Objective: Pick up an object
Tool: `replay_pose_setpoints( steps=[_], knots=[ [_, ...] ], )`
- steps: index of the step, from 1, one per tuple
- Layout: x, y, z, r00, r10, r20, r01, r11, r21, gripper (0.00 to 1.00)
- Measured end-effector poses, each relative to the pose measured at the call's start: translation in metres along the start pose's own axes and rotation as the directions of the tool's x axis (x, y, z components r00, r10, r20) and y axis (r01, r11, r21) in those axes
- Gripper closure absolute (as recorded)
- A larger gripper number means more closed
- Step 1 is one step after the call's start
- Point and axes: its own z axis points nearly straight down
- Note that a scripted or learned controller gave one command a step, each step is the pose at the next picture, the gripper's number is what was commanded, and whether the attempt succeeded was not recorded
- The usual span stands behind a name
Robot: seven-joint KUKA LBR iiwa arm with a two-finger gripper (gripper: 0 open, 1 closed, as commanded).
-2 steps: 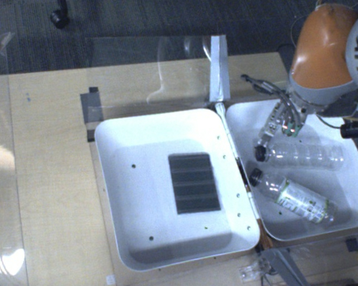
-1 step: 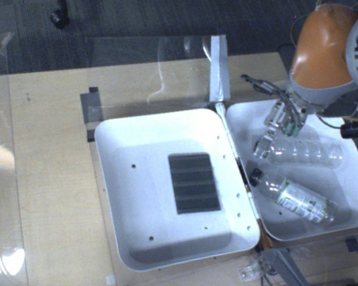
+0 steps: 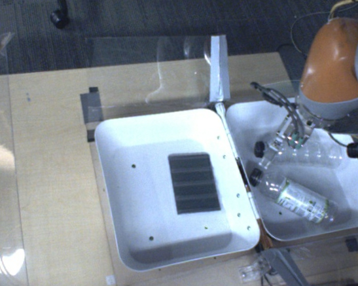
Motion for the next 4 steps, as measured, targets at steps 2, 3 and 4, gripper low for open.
replay_pose_setpoints(
  steps=[2,3,4],
  knots=[
    [-0.096,0.036,0.097,0.969,0.247,-0.015,-0.247,0.969,0.014,0.0],
    [-0.1,0.038,0.085,0.971,0.241,0.003,-0.241,0.971,-0.001,1.0],
    [-0.069,0.076,-0.002,0.975,0.221,0.003,-0.221,0.975,-0.003,1.0]
  ],
)
